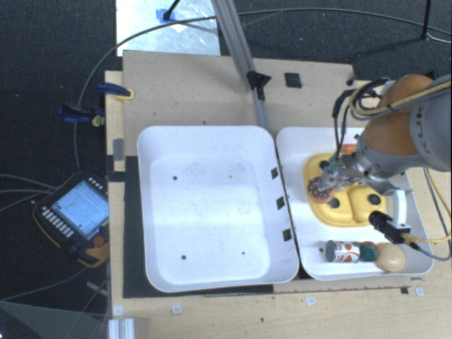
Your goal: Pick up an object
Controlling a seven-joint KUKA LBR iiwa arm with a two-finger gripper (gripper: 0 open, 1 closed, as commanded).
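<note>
In the right bin (293,189) lies a flat yellow object (349,207) with dark holes. Near the bin's front wall a small red, white and green can (347,251) lies on its side, and a tan egg-shaped ball (390,258) rests just right of it. My gripper (327,182) reaches in from the right and hangs low over the left part of the yellow object, hiding part of it. I cannot tell whether it touches the object. Behind it rises the grey arm with its orange band (395,119).
The left bin (152,154) sits beside the right one on the brown bench. A grey slanted pole (236,41) crosses the back of the bench. A teach pendant (74,214) lies on the floor at the left. Cables trail around the wrist.
</note>
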